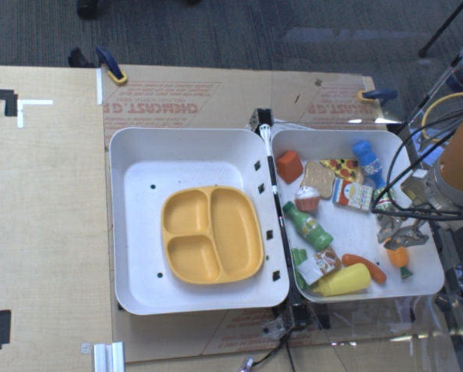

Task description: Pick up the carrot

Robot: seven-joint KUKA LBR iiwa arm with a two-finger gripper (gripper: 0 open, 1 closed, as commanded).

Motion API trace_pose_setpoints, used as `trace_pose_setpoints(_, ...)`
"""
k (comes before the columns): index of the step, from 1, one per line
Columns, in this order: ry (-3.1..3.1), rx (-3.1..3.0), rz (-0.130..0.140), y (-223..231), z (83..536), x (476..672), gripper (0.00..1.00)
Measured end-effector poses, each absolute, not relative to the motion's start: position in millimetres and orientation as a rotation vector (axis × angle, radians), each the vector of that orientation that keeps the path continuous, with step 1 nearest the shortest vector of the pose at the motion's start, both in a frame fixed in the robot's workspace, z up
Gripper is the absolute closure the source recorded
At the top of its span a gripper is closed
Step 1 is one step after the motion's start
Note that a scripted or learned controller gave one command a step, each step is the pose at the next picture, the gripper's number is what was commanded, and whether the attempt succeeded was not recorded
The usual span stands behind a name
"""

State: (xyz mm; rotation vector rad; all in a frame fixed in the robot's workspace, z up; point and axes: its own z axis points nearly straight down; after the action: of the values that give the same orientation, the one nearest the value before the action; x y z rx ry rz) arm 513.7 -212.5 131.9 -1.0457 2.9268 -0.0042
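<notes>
Right bin (429, 281): carrot (364, 265), banana (344, 280); left bin (130, 231): plate (212, 233).

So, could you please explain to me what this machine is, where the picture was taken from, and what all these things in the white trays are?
This is one picture from a camera fixed above a bench, looking down at a slant. The machine is a robot arm reaching in from the right; its gripper hangs over the right bin's right side. An orange piece sits just under it, but I cannot tell whether it is held.

The left bin holds a yellow divided plate. The right bin holds toy food: a green bottle, a blue bottle, a pizza slice, a cupcake, a yellow banana, and the carrot, the thing to pick up, lying by the banana.
</notes>
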Motion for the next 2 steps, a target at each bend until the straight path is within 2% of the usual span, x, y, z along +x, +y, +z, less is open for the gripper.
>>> trace_pose_setpoints(1, 2.927, -1.046, -0.004, -212.5, 131.9, 513.6, 0.00)
trace_pose_setpoints(2, 2.996, -0.932, 0.002, -205.4, 92.3, 518.8, 0.00)
